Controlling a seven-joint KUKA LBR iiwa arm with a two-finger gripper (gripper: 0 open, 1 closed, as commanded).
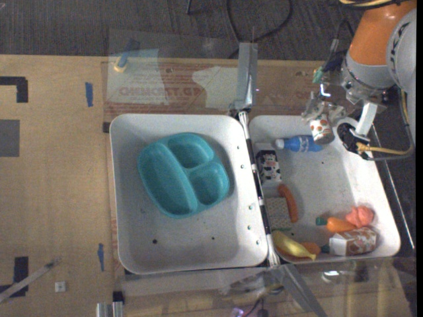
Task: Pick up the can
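The can [322,130] is small and white with red spots. It hangs above the far edge of the right bin [370,177], tilted, just over the cap end of a blue bottle [299,144]. My gripper [321,120] reaches in from the upper right, and its silver fingers [312,113] are shut on the can's top. The grey arm with its orange band [378,38] rises behind the gripper.
The right bin holds a black-and-white carton [268,166], a sausage [289,202], a banana [292,245], a carrot [337,224], a pink lump [361,214] and a brown box [355,242]. A teal divided plate [185,174] lies in the left bin [132,236]. A black cable [370,152] loops beside the gripper.
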